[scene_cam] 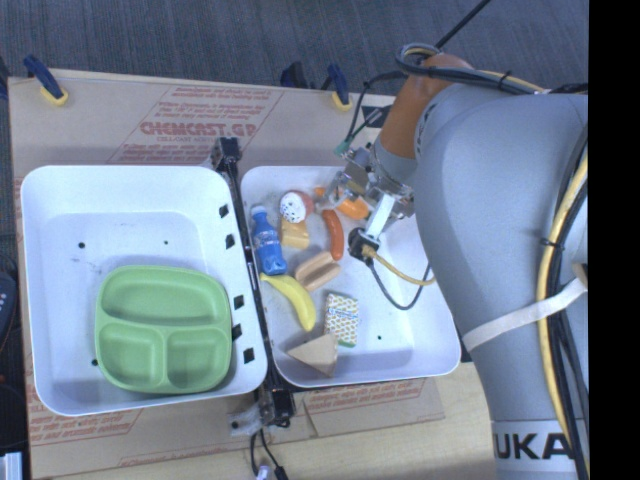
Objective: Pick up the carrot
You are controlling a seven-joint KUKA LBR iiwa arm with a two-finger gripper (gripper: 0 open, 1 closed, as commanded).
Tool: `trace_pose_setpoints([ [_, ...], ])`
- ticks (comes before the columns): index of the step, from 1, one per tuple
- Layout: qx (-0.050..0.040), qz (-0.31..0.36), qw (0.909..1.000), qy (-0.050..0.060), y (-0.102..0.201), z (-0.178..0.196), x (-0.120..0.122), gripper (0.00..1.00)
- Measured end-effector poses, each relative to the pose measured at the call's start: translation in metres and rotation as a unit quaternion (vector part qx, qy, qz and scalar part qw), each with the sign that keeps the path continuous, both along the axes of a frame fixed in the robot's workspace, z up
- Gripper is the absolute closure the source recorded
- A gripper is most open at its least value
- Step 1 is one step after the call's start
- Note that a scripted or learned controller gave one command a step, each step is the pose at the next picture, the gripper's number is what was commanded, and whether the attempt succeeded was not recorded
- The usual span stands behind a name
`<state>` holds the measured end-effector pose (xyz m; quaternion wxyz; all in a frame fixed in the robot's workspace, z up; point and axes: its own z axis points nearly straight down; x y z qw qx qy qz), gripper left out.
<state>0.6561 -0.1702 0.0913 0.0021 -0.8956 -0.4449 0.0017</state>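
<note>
The carrot [353, 208] is a small orange piece at the back of the right bin [425, 328], with a bit of orange [320, 193] showing just to its left. My gripper [347, 188] hangs low directly over it, reaching in from the right under the grey arm with its orange band [405, 118]. The wrist body covers part of the carrot. I cannot see whether anything is held.
Beside the carrot lie a red-orange sausage [333, 233], a white round item [292, 205], a yellow block [295, 234], a blue bottle [268, 245], a hot dog [316, 268], a banana [296, 300], a patterned packet [342, 318] and a sandwich wedge [315, 353]. The left bin [60, 208] holds a green divided plate [165, 330].
</note>
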Motion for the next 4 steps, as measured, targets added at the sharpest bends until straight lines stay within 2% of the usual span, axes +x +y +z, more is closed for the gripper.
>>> trace_pose_setpoints([
  [1,0.0010,0.004,1.0000,0.002,0.001,0.010,0.000,1.00],
  [2,0.0000,-0.096,0.9954,0.001,0.073,0.071,-0.021,1.00],
  [3,-0.0001,-0.096,0.9954,0.001,0.072,0.071,-0.021,0.00],
  [4,0.0000,-0.012,0.9999,0.001,0.031,0.028,-0.024,0.00],
])
